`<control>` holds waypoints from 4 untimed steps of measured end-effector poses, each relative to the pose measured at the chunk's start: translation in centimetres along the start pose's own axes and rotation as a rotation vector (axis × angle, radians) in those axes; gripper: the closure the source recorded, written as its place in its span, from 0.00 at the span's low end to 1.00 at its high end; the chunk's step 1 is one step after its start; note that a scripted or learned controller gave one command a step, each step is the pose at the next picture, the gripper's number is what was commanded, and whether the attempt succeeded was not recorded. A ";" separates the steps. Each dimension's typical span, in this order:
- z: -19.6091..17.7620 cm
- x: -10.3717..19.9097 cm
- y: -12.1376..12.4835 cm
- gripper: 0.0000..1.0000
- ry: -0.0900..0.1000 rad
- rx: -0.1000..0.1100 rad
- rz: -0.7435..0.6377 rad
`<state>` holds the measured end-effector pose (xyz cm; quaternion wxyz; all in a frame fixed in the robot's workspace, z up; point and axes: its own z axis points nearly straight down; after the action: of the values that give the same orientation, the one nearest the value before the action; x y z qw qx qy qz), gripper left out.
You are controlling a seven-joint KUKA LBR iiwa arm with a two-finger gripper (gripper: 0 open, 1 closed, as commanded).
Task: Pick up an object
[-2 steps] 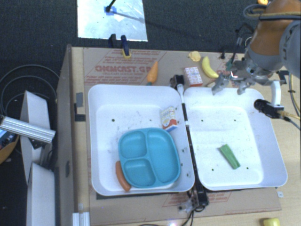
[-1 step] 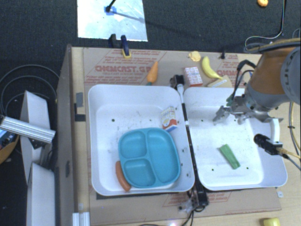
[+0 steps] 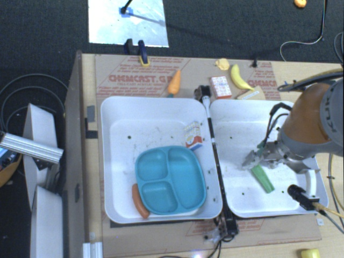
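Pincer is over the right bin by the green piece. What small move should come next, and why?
Probably ease the pincer a little toward the bin's front-right corner and straight down over the green block. The block lies flat on the right bin floor just beside the pincer, not between its tips, so nothing is held yet.

- Two bins, left (image 3: 115,144) and right (image 3: 236,138): white, with a few dark specks on their floors.
- Divided plate (image 3: 170,179) in the left bin: light turquoise blue.
- Hot dog (image 3: 140,200) beside the plate: orange-red.
- Small carton (image 3: 194,135) in the left bin: white with red and blue print.
- Block (image 3: 263,178) in the right bin: green.
- Arm (image 3: 309,120): grey with an orange band.
- Gripper (image 3: 257,158): grey metal.
- Bench top (image 3: 134,77): tan cardboard with red lettering.
- Carrot (image 3: 174,83): orange.
- Banana (image 3: 239,78): yellow.
- Small box (image 3: 221,87) near the banana: white with red, perhaps a printed pattern.
- Floor (image 3: 37,31): dark, nearly black.
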<state>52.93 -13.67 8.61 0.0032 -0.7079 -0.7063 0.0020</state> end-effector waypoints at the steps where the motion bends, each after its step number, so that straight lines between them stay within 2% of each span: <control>1: -1.4 0.1 0.5 1.00 -0.002 -0.010 -0.004; 2: -1.4 0.1 0.5 0.00 -0.002 -0.010 -0.004; 3: 0.3 1.0 -4.4 0.00 -0.001 -0.006 -0.001; 4: -0.9 1.1 -4.1 1.00 0.000 -0.011 -0.003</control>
<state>48.82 -12.57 9.54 -0.0007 -0.7067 -0.7075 -0.0020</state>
